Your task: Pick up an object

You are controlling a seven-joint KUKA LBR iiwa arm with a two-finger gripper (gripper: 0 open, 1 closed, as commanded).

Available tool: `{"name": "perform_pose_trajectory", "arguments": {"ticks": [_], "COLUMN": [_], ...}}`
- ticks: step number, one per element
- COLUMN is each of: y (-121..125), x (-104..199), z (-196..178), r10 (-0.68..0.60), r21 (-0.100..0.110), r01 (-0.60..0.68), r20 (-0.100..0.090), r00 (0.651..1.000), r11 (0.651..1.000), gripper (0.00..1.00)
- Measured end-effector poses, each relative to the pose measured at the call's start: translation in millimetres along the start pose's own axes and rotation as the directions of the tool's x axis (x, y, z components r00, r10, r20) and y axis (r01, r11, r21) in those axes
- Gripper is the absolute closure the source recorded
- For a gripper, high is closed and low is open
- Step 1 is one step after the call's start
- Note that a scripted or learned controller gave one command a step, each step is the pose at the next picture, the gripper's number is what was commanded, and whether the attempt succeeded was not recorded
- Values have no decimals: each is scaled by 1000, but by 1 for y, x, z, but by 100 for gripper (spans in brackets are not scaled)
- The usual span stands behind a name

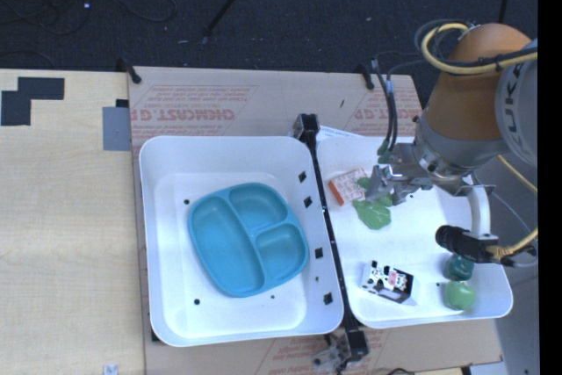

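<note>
So the hand (379, 187) is down in the right bin (421, 312), right-centre of the frame, sitting on or just above a green blob (375, 214). Can't tell if it's holding it or how its grip is set, the wrist hides that bit.

What could go wrong, my guess: the green thing looks soft and roundish, so it could squirt out sideways when squeezed. There's an orange-and-white packet (347, 185) touching or just beside it on the left, and a sloppy close might snag that too or shove it against the bin divider. Hand is also near the wall between the bins, so a bump there isn't impossible.

Count from where I'm standing:
- 2 white bins, the left one (167, 294) too
- 1 blue plate (247, 237) with three sections, in the left bin
- 1 packet
- 1 black-and-white box (387, 281), lower middle of the right bin
- 3 greenish things: the blob, a teal one (457, 267) and a light green one (458, 295) at lower right

All on a cardboard-covered tabletop (219, 105)
</note>
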State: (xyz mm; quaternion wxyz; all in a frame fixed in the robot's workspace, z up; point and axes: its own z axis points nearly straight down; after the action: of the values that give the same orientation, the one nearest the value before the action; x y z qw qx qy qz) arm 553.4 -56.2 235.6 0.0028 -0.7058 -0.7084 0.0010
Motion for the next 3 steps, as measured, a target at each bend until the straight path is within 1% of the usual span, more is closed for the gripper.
{"name": "perform_pose_trajectory", "arguments": {"ticks": [1, 2, 3], "y": [10, 26, 20], "x": [44, 97, 150], "z": [-3, 1, 0], "r10": [0, 0, -2], "r21": [-3, -3, -2], "r01": [0, 0, 2], "r20": [1, 3, 1], "r00": [1000, 1000, 1000], "r11": [1000, 1000, 1000], "gripper": [100, 100, 100]}}
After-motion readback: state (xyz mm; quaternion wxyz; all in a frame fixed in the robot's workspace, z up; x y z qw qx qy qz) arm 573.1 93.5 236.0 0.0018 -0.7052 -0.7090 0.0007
